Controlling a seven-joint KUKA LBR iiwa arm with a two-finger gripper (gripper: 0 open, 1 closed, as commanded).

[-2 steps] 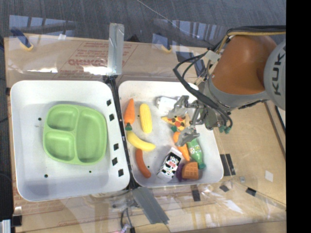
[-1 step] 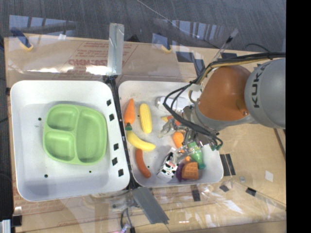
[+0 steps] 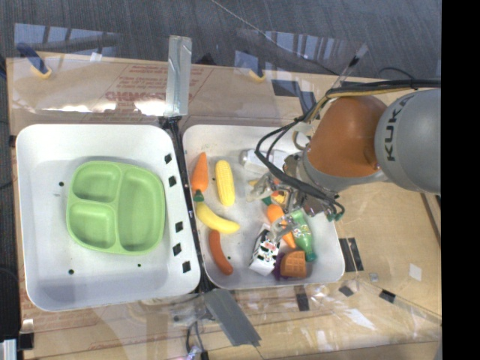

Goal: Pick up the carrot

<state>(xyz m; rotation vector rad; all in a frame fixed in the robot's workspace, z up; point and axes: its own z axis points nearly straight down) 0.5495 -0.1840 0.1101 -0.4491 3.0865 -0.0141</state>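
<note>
The carrot point(image 3: 199, 174), orange with a green stub at its lower end, lies along the left wall of the right bin point(image 3: 225, 283). My gripper point(image 3: 287, 205) reaches down into the right half of that bin, over a cluster of small toys, well to the right of the carrot. The orange-banded wrist and cables hide the fingers.
A corn cob point(image 3: 224, 182), a banana point(image 3: 217, 220) and a reddish sausage point(image 3: 220, 252) lie between the carrot and my gripper. A cow toy point(image 3: 264, 251), a brown muffin point(image 3: 294, 264) and green-orange pieces point(image 3: 300, 235) sit under the arm. The left bin point(image 3: 45, 276) holds a green divided plate point(image 3: 116, 207).
</note>
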